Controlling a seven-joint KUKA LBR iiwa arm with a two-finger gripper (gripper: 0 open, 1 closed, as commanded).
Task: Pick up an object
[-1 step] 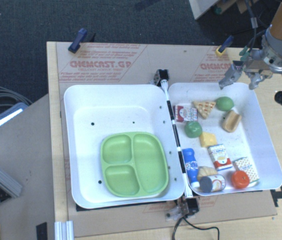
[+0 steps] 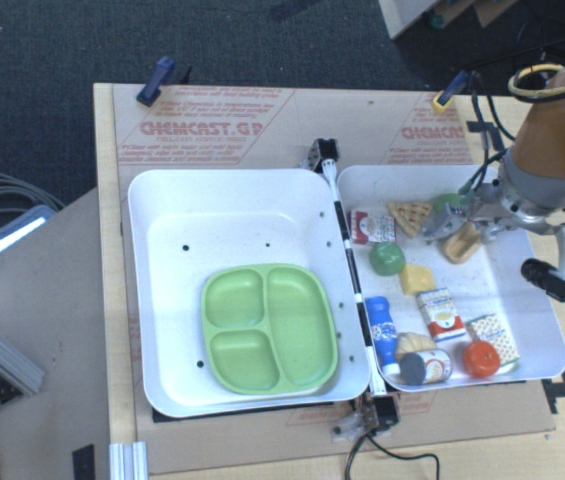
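The right bin [image 2: 537, 303] holds several small items: a waffle-like piece [image 2: 409, 215], a green ball [image 2: 388, 259], a yellow block [image 2: 419, 278], a red and white carton [image 2: 373, 228], a blue tube [image 2: 377, 318], a red and white box [image 2: 444, 315], a can [image 2: 427, 366] and an orange-red ball [image 2: 481, 359]. My gripper [image 2: 459, 226] is low over the bin's far part, just right of the waffle piece. A tan chunk [image 2: 461, 247] lies right under it and a green item [image 2: 449, 204] just behind it.
The left bin [image 2: 162, 228] holds a green divided tray [image 2: 267, 328]. The arm with its orange band [image 2: 552, 133] reaches in over the right bin's far right corner. A black cable fitting [image 2: 554, 278] hangs by the bin's right wall. Clamps [image 2: 157, 80] sit on the board's far edge.
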